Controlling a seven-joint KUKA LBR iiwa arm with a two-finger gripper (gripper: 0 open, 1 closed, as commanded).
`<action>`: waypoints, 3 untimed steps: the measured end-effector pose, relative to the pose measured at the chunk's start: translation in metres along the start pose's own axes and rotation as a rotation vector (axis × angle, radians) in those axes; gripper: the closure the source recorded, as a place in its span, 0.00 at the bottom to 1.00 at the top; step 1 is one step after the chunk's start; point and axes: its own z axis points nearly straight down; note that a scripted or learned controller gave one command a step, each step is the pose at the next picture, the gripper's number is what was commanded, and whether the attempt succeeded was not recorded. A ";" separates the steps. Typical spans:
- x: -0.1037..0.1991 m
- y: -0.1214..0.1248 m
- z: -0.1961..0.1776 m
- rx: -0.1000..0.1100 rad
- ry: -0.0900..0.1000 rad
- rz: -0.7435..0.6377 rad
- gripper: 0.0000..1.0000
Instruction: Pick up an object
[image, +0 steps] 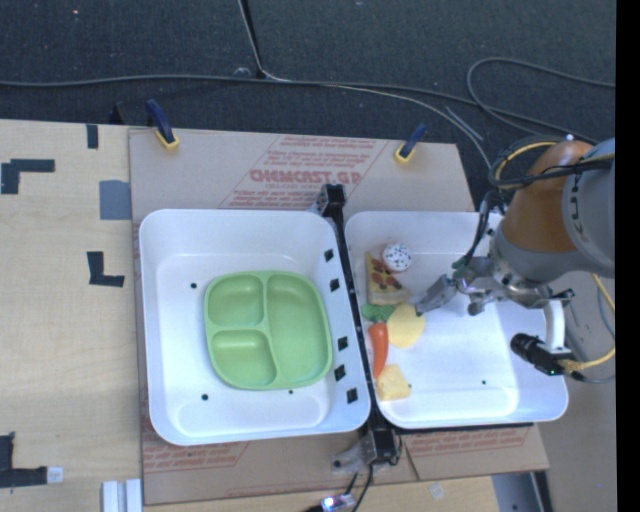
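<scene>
A robotics lab or test bench; two white bins (160, 330) sit on a cardboard sheet (300, 165) clamped down with blue and yellow clamps (160, 125); black tape marks (100, 270) dot the wooden bench (60, 350); cables (330, 85) trail over dark carpet (120, 45); a grey arm (560, 225) reaches in.

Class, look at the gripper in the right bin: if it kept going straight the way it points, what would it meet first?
Probably the pale yellow toy piece, just ahead of the gripper; depth is unclear, so it might pass above.
</scene>
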 end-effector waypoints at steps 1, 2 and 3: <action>0.000 0.001 0.032 -0.008 -0.001 0.001 0.00; 0.000 0.003 0.019 -0.016 -0.003 -0.001 1.00; 0.002 0.005 -0.044 -0.012 -0.002 -0.001 1.00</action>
